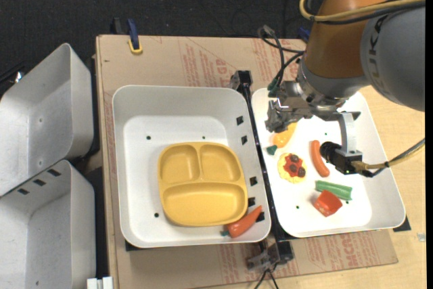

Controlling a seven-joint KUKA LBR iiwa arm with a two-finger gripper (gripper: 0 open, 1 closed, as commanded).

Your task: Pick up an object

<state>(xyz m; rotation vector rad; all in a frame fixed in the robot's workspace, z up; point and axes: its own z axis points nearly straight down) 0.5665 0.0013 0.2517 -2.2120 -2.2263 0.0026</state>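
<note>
Hovering gripper (281, 120), orange piece (282, 137) just below

I'm seeing two smooth white plastic bins (128, 145) with a soft sheen. The yellow tray (201, 183) looks like matt moulded plastic. The tabletop (183, 57) reads as raw printed board, dull and fibrous. The orange band (342, 30) above the wrist shines glossy.
</note>
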